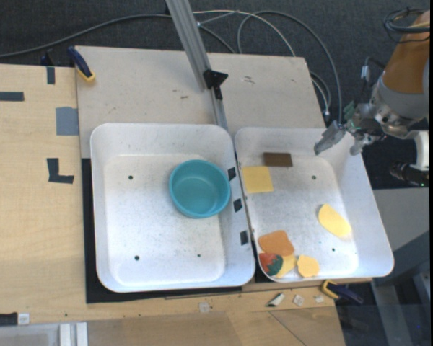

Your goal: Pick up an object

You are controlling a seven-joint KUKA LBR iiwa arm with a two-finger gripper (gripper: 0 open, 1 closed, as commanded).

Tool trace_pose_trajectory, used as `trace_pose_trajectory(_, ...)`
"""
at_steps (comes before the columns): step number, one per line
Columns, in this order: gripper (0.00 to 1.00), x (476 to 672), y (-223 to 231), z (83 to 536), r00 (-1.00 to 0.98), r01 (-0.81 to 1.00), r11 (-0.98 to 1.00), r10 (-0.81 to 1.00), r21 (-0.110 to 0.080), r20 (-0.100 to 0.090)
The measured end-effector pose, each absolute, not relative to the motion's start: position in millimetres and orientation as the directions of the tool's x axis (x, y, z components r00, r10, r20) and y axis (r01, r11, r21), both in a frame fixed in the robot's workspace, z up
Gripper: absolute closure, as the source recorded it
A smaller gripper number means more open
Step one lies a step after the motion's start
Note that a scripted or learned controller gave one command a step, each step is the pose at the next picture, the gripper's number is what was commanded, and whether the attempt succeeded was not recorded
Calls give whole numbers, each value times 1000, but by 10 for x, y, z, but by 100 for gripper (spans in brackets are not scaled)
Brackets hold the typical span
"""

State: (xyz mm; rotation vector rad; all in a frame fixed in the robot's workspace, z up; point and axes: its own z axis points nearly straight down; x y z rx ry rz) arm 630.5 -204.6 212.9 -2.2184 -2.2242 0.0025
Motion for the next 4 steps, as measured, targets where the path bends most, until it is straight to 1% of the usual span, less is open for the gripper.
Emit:
trace_pose_trajectory(1,0,6305,-2046,2129,-2,1000,2,1000,-2,-1)
trace_pose_trajectory(2,0,6207,-2009,1634,-2,1000,2,1000,-6,0)
trace_pose_trajectory(3,0,6098,-1975,1113,-2,1000,2,1000,-6,0)
trace_pose_trajectory(4,0,6103,-1966,892,-3,1000,3,1000,0,-2)
